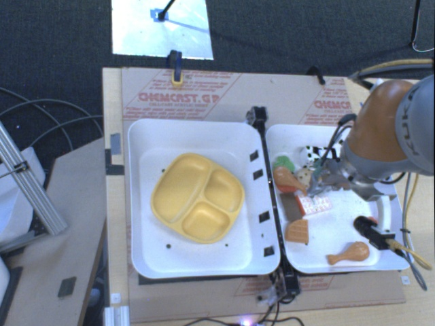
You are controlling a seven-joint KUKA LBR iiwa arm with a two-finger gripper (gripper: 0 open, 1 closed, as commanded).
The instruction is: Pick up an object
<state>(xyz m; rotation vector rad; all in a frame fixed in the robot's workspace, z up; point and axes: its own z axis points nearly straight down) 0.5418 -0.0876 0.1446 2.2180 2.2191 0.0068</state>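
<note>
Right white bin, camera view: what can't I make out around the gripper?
- Black-and-white spotted toy: partly hidden behind the gripper, camera view.
- Right white bin: far right side covered by the grey-and-orange arm.
- Small red-and-white box: print too small to read.

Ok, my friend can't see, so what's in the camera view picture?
A grey and orange robot arm reaches its gripper into the right bin among small toy foods like a drumstick. The left bin holds a yellow divided tray.

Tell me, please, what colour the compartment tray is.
The compartment tray is pale yellow; the camera view shows it best.
</note>
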